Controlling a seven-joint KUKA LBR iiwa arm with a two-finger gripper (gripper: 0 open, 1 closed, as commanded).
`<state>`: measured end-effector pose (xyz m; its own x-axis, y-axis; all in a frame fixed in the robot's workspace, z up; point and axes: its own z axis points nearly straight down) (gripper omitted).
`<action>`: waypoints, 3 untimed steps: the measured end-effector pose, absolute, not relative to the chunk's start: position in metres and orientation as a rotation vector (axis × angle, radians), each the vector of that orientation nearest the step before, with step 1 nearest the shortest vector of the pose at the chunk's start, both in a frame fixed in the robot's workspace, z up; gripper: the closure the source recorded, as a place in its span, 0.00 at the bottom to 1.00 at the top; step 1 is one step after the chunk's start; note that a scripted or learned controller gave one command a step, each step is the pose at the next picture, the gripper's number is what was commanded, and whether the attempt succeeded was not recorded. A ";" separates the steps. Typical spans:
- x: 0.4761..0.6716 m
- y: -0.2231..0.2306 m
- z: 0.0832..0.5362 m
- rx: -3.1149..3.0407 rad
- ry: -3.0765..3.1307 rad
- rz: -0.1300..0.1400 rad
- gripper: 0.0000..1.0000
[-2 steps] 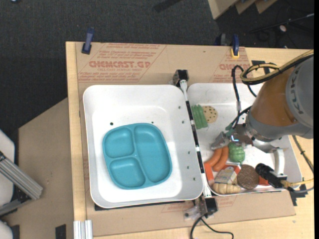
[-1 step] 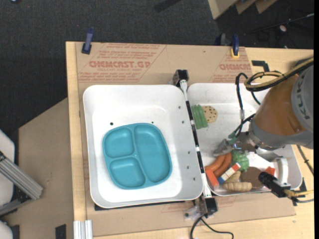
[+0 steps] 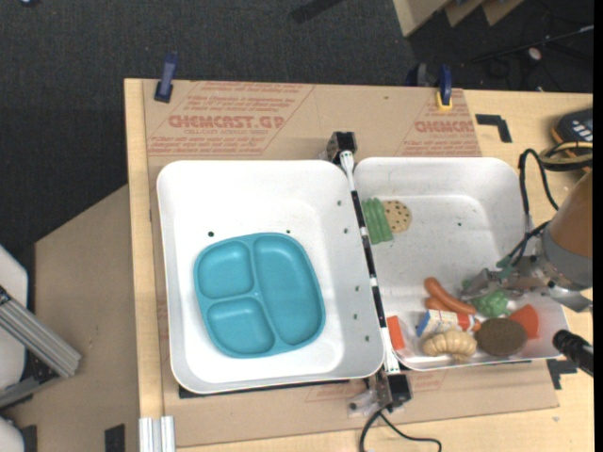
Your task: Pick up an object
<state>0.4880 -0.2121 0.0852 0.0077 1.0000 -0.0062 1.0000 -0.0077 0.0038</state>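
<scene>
Left bin [image 3: 179, 252]: lying on the bench, holding a teal divided plate [image 3: 259, 293] near its front half; plate showing three compartments, sitting tilted a little relative to the bin walls.

Right bin [image 3: 443, 182]: sitting just beside the left bin, sharing the middle seam; carrying a cluster of toy food in its front right corner.

Near the seam, toward the back: green ridged piece [image 3: 377, 220] lying against the left wall, touching a tan speckled cookie [image 3: 399, 217] on its right.

Front cluster: orange sausage-like piece [image 3: 448, 298] lying at a slant; small carton with red and blue print [image 3: 439, 322] just in front of it; pale croissant [image 3: 450, 345] resting at the front wall; brown rounded item [image 3: 500, 336] sitting to the right of the croissant; red-orange piece [image 3: 527, 320] touching the brown item's right side; small green item [image 3: 493, 302] lying directly under the gripper tip.

Gripper [image 3: 492, 284]: reaching in from the right, hanging low over the cluster, right above the green item and beside the sausage; claw state impossible to tell here, metal parts blurring into the objects.

Arm [image 3: 573, 243]: leaning over the right bin's right wall.

Bench [image 3: 236, 121]: brown board with red print, blue clamp [image 3: 168, 75] at its back left edge, yellow-and-blue clamp [image 3: 444, 89] at its back right.
</scene>
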 end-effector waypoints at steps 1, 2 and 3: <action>0.489 -0.206 0.095 2.219 2.216 0.001 1.00; 0.593 -0.178 0.155 2.203 2.222 0.012 1.00; 0.652 -0.110 0.183 2.208 2.227 0.009 1.00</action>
